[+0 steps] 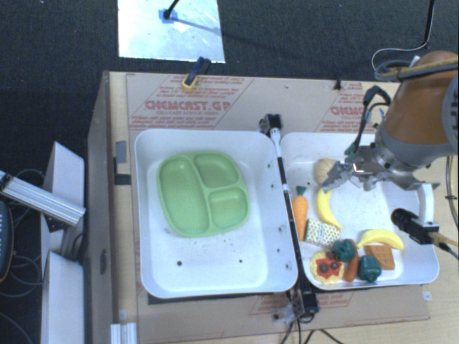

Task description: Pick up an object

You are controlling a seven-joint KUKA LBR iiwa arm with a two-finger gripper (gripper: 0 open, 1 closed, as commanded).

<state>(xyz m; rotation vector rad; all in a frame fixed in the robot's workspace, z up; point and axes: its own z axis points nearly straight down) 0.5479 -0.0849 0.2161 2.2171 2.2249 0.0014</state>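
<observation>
In the right bin (423,271) lie several toy foods. A carrot (300,210) rests by the divider, with a yellow banana (326,208) beside it. A beige round item (325,168) sits at the back left of that bin. My gripper (337,177) hangs low over the bin, just right of the beige item and above the banana's upper end. Nothing visibly hangs from it. Near the front edge lie a second banana (380,237), a pizza slice (328,267), a broccoli piece (344,249), a green pepper (369,267) and a patterned yellow block (323,231).
The left bin (208,271) holds a green divided plate (203,193). A black rail (285,192) runs between the bins. The grey arm with its orange band (423,106) covers the right bin's back right. A black part (410,225) of the arm juts out over the right side.
</observation>
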